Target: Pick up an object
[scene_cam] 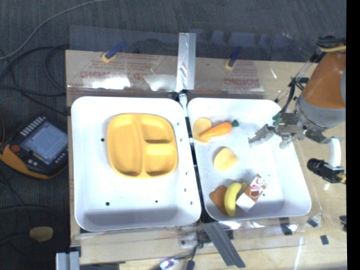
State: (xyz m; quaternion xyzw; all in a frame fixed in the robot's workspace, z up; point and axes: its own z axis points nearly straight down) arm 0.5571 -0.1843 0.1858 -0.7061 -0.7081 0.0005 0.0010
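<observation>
1. Yellow plastic tray (pixel 142 145) with three compartments sits in the left bin (pixel 90 207), roughly centred, nothing on it.
2. Right bin (pixel 292 190) holds all the loose items; the two bins touch along the middle divider.
3. Carrot (pixel 216 130), orange with a green tip, lies tilted near the right bin's top-left, its thick end resting against a pale yellow round piece (pixel 200 126).
4. Another pale yellow lump (pixel 225 158) lies near the bin's middle, apart from the carrot.
5. Banana (pixel 231 198) sits near the front edge, upright-ish, with a brown piece (pixel 217 196) just to its left, touching.
6. Small white and red carton (pixel 251 193) leans against the banana's right side.
7. Gripper (pixel 271 134) hangs over the right bin's upper right area, fingers spread apart, one pointing left toward the bin's middle, one by the right rim; nothing between them.
8. Arm (pixel 325 91), orange band over grey, comes in from the right above the bin's corner.
9. Gripper is well apart from the carrot, the banana and the carton; no item touched.
10. Handheld control unit (pixel 39 145) with a screen lies on the dark floor left of the bench; cables run around it.
</observation>
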